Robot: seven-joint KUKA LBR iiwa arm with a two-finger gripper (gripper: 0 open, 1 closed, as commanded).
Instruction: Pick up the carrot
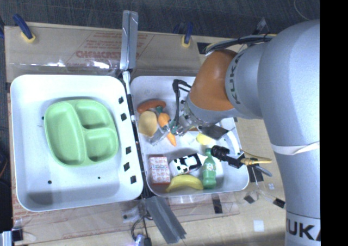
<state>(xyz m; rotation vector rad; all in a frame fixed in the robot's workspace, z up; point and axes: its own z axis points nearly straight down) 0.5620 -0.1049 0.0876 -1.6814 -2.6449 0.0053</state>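
Starting at the front of the right bin [239, 182], we're looking at a banana [185, 184], a green bottle [209, 170] and a small red box [158, 167] crowding the near wall. Just behind them the carrot [167, 128] is lying beside a yellowish potato-looking thing [147, 122], and the gripper [177, 126] is sitting right at it (can't tell how wide the claw is, or if it's got anything). We're thinking: close squarely across the carrot, lift straight, avoid dragging neighbors. The green tray [81, 131] is sitting far off in the left bin [24, 147].
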